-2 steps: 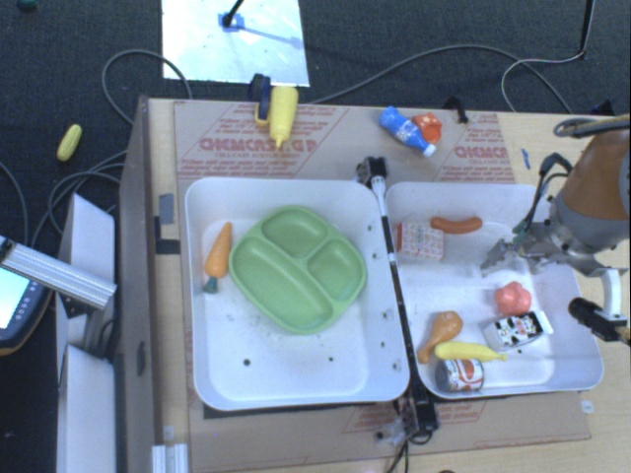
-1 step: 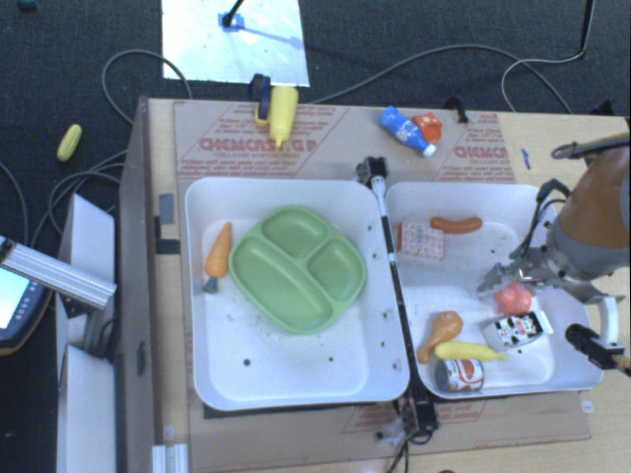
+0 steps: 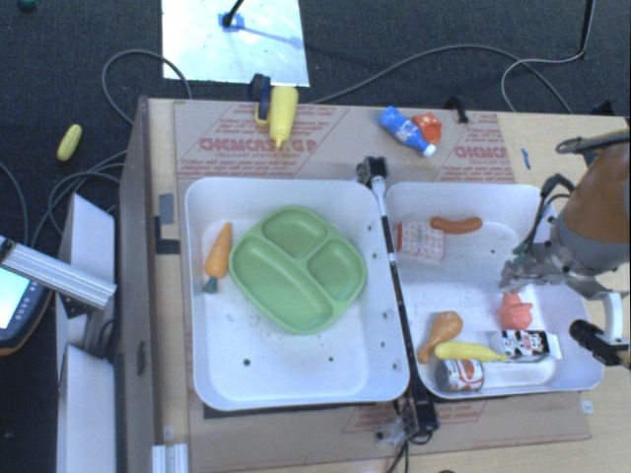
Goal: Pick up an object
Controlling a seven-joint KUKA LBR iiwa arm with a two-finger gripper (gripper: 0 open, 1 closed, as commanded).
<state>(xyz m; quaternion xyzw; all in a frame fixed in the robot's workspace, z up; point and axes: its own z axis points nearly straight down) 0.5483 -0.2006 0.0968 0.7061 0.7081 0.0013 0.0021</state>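
Camera view: left bin (image 3: 296, 382) holds green tray (image 3: 298, 268); claw (image 3: 520, 272) state unclear.

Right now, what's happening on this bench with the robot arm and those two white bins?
A grey robot arm with an orange band reaches in over the right white bin, its gripper hanging just above a small pink-red toy. Nothing visibly sits between its fingers. Nearby lie a yellow banana, an orange drumstick-shaped toy and a soda can. The left white bin holds a green divided plate and a toy carrot.
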